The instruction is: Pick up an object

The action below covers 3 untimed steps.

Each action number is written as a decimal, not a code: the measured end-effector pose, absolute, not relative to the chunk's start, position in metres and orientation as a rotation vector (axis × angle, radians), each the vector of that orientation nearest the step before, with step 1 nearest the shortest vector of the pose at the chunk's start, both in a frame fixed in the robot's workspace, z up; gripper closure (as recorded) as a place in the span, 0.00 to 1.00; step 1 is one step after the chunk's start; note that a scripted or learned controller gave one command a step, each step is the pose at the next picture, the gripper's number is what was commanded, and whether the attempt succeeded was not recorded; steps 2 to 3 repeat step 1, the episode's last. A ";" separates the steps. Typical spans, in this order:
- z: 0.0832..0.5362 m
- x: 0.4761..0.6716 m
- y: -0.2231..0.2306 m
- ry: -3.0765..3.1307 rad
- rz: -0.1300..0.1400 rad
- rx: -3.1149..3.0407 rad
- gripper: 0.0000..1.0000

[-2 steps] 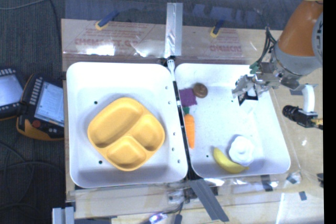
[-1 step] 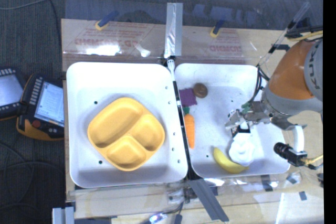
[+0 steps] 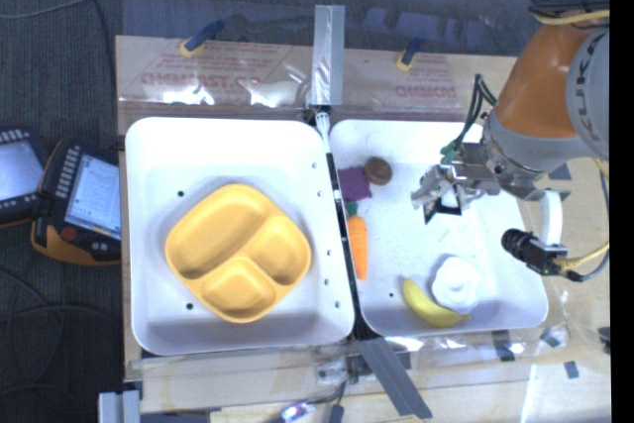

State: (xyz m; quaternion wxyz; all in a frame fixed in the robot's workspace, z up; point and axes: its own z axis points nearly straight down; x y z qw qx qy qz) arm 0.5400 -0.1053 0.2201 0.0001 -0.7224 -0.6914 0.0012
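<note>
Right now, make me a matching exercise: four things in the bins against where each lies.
Things:
1. yellow tray
2. carrot
3. banana
4. brown ball

Places:
A. right bin, near edge, touching a white object
B. left bin, middle
C. right bin, far part, beside a purple block
D. right bin, along the divider

Pairs: 1-B, 2-D, 3-A, 4-C

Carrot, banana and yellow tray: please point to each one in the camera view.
carrot (image 3: 358, 246), camera view, middle of its orange body.
banana (image 3: 428, 304), camera view, middle of its visible curved yellow body.
yellow tray (image 3: 238, 251), camera view, central ridge between its compartments.
</note>
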 end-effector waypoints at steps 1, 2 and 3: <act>0.189 0.510 -0.107 -2.027 0.008 -2.398 1.00; 0.189 0.510 -0.107 -2.027 0.008 -2.398 1.00; 0.189 0.510 -0.107 -2.027 0.008 -2.398 1.00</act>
